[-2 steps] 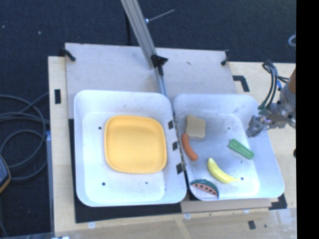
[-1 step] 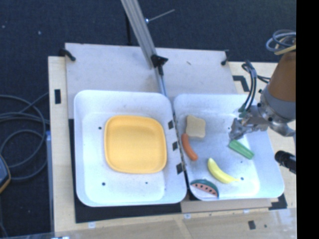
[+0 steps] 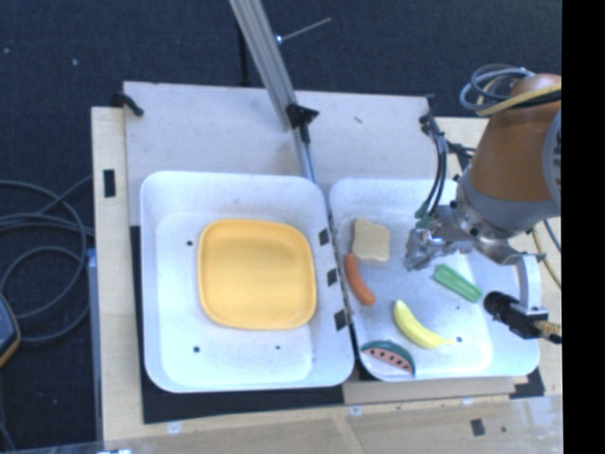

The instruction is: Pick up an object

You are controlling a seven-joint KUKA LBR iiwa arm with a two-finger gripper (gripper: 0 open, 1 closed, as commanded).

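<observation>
A pale wooden bench [image 3: 113, 253] stands on a dark, speckled floor, with a lighter board laid across its far half and a black mat showing at the edges under the two white bins. The left bin [image 3: 161, 206] holds a square yellow plate [image 3: 256, 273] lying flat near its middle. The right bin [image 3: 378, 197] carries the small things: a tan slice of bread [image 3: 371, 241] near the dividing wall, an orange carrot [image 3: 358, 281] just in front of it and close beside the same wall, a yellow banana [image 3: 419, 325] toward the near side, a watermelon slice [image 3: 388, 357] at the near rim, and a green piece [image 3: 458, 283] lying slantwise to the right of centre. The arm [image 3: 515, 159], grey with its orange band, reaches in over the right bin from the right, and the gripper [image 3: 421, 250] hangs above bare bin floor between the bread and the green piece, near both but touching neither as far as can be seen; whether the tool is spread or pressed together cannot be told from this angle. A grey metal rail [image 3: 265, 45] slants up from the far edge of the bins. Dark cables [image 3: 38, 225] loop on the floor to the left of the bench.
</observation>
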